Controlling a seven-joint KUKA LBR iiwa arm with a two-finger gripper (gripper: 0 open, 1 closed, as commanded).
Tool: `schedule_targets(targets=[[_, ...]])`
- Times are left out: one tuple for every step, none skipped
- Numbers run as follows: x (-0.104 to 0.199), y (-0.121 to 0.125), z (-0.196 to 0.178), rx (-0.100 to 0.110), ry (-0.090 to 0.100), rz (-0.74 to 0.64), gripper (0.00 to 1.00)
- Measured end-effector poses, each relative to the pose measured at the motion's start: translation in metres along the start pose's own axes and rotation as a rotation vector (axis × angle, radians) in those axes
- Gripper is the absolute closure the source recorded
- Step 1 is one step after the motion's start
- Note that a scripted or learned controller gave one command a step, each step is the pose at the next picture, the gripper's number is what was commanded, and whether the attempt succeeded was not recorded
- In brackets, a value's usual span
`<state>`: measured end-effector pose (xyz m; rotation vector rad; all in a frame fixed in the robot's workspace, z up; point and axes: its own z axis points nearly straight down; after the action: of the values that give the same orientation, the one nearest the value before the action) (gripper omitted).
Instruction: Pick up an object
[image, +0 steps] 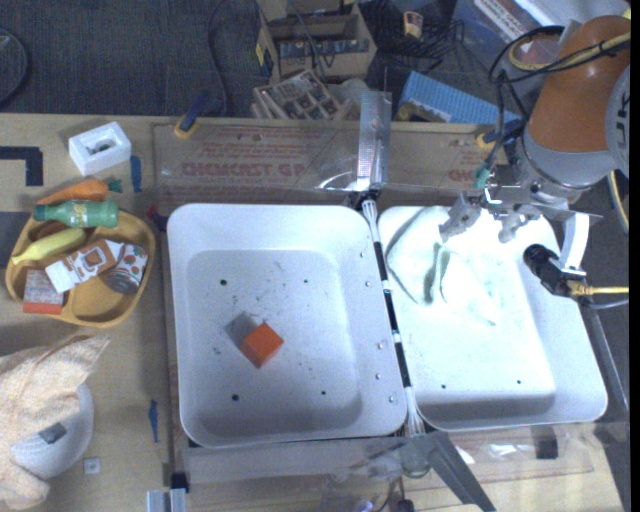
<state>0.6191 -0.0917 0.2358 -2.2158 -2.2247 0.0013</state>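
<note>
Sitting low and left of centre in the frame, your orange block (263, 344) rests on the left bin (200, 250) floor, well apart from the gripper (484, 220), which hangs spread wide and holding nothing over the right bin (540, 395) at upper right.

Orange block (264, 344) — tilted, resting in the left bin (200, 240).

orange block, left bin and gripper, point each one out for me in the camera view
orange block (264, 344), camera view, on its top face
left bin (186, 228), camera view, on its rim by the far left corner
gripper (486, 223), camera view, midway between its two fingertips over the right bin
</note>
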Motion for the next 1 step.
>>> schedule_targets(targets=[[-0.0353, 0.0094, 0.1360, -0.004, -0.001, 0.057, 0.00]])
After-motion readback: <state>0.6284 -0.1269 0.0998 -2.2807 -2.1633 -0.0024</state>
